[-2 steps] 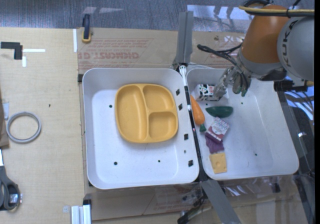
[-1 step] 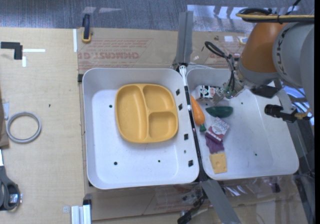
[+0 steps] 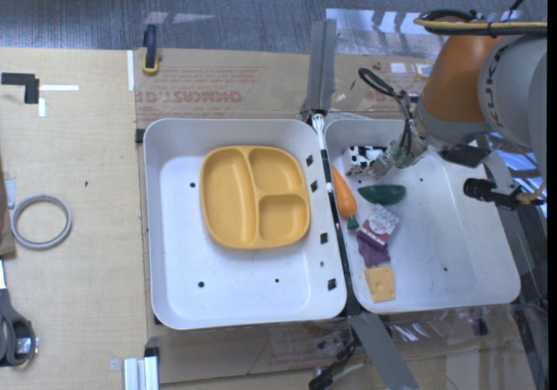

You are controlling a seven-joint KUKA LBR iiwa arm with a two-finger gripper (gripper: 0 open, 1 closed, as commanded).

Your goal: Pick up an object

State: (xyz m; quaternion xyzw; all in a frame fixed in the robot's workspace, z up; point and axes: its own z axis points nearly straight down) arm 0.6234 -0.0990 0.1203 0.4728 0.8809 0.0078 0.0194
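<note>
Far left on the surface (image 3: 78,292): a grey tape ring (image 3: 39,221) is lying flat, with scissors (image 3: 16,338) poking in at the bottom-left edge and a black bracket (image 3: 23,84) near the top-left. A yellow-handled clamp (image 3: 151,50) is sitting on the cardboard sheet (image 3: 222,85) behind the bins. The left bin (image 3: 174,292) is carrying a yellow divided plate (image 3: 255,197), three compartments, lying flat in the middle. Moving into the right bin (image 3: 470,275): an orange carrot (image 3: 345,192) is leaning along its left wall, just beside the divider. Next to it a purple-and-white packet (image 3: 377,230) is lying near the middle-left, and a yellow cheese wedge (image 3: 379,283) is sitting below that, close to the front rim. A dark green pod-shaped item (image 3: 384,194) is lying just above the packet. A black-and-white toy cow (image 3: 365,157) is sitting at the back-left of this bin. My claw (image 3: 389,162) is hanging right at the cow, just beside or touching it; I can't tell which, and I can't tell whether my claw is apart or together from this angle. I'm not seeing anything lifted. My arm (image 3: 487,88), orange band showing, is reaching in over the bin's back-right corner.
</note>
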